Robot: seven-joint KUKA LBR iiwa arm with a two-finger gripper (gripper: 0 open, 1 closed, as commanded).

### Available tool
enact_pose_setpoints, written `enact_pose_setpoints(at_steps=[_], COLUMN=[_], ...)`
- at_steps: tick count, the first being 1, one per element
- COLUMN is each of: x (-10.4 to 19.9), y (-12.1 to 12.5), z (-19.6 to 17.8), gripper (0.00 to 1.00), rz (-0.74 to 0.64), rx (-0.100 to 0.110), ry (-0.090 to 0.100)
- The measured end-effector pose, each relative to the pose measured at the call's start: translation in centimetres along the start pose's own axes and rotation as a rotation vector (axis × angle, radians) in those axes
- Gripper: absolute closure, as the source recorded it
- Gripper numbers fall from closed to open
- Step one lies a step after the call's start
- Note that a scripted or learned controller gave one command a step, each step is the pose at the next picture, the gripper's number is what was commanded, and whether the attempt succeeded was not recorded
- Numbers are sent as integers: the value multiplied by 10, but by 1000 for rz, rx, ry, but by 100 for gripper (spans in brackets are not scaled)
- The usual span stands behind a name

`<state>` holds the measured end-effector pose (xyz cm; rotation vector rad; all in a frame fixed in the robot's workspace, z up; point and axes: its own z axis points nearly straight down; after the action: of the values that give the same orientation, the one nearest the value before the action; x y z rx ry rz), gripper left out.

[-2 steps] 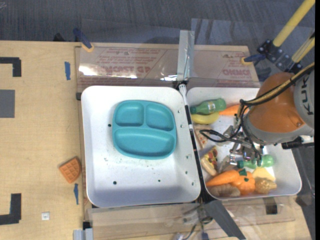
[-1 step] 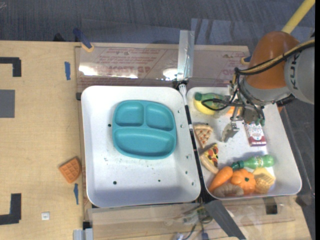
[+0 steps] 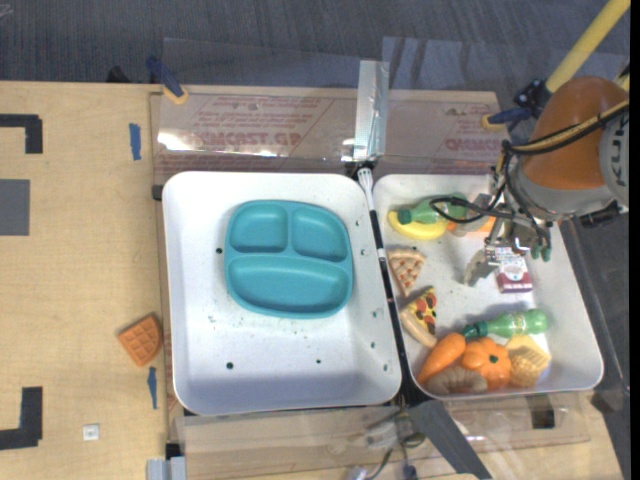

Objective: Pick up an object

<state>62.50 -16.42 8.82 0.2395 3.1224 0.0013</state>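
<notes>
Bins sat side by side on the bench (image 3: 70, 268), both shallow and white. The left bin (image 3: 200, 368) held a teal divided plate (image 3: 290, 258), lying flat toward its far half, with bare white floor around it. The right bin (image 3: 575, 298) held toy food: a yellow banana (image 3: 418, 225) near its far left corner, a pizza slice (image 3: 406, 268) and a second, topped slice (image 3: 420, 313) along the left wall, and a small red-and-white packet (image 3: 514, 273) near the middle. Along the near wall lay a green bottle-shaped piece (image 3: 510, 324), a carrot (image 3: 442, 356), a small orange pumpkin (image 3: 487, 358), a waffle-like yellow piece (image 3: 528, 358) and a brown piece (image 3: 458, 380), crowded and touching one another.

The jaws (image 3: 495, 258) hung over the middle of the right bin, just beside the packet on its left; whether they stood apart or together could not be told. The banana lay near them toward the far left, the near-wall cluster further off.

Open floor remained along the right bin's right side. Outside the bins, an orange waffle piece (image 3: 140, 339) lay alone on the bench, left of the left bin.
</notes>
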Motion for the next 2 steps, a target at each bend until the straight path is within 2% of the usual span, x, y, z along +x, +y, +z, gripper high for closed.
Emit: enact_pose_setpoints(at_steps=[1,2], x=[22,46], y=[-59,-50], z=[0,-1], gripper=[0,0], rz=[283,309], rx=[4,3], ry=[0,-1])
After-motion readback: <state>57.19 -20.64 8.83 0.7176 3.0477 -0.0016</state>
